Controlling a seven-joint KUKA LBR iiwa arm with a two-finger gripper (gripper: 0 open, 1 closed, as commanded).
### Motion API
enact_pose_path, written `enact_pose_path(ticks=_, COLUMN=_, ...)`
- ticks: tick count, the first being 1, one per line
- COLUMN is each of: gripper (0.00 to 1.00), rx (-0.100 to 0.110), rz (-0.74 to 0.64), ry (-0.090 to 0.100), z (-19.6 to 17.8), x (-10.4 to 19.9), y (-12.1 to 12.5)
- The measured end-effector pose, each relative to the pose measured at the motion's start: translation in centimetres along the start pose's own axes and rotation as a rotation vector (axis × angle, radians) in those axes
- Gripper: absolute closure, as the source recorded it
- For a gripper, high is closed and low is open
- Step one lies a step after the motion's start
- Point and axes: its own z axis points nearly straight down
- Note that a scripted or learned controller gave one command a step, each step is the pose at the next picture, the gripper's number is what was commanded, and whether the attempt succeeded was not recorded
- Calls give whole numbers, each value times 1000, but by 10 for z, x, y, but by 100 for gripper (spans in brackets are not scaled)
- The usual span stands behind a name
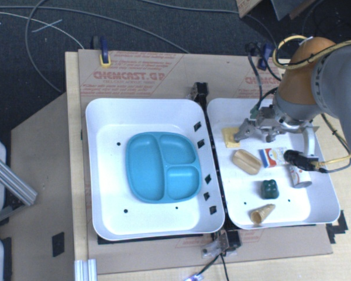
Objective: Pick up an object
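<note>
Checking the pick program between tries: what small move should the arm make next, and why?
Probably lower the gripper onto the yellow block just beside it in the right bin. The block lies apart from the tan roll, so it looks easiest to reach.

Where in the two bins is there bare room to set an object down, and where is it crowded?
Left bin: bare floor rings the blue divided plate, widest along the front edge. Right bin: crowded mid-floor around the tan block, green object and cone, under the gripper; a bare patch lies at its front right corner.
</note>
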Motion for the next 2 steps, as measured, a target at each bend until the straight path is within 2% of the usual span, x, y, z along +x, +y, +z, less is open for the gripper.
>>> enact_pose_path(ticks=1, gripper=100, rx=-5, rz=-1, ry=0, z=-11, x=0, y=1)
enact_pose_path(ticks=2, gripper=100, rx=-4, rz=0, ry=-1, z=-54, x=-2, y=4)
